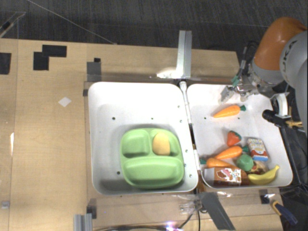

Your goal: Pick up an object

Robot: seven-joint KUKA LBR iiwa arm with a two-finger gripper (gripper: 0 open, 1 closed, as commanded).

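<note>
Wooden bench carries 2 white bins; the right bin (284,143) holds the toys. Taking the lone carrot (226,111) as landmark, the gripper (234,91) hovers just above-right of it, fingers apart, empty. Its long axis runs nearly left-right, leafy end right.

The arm (284,47) is cut off by the right edge, its gripper (233,91) too small to read

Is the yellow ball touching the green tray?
Touching. The camera view shows the ball sitting in the tray's upper right compartment.
</note>
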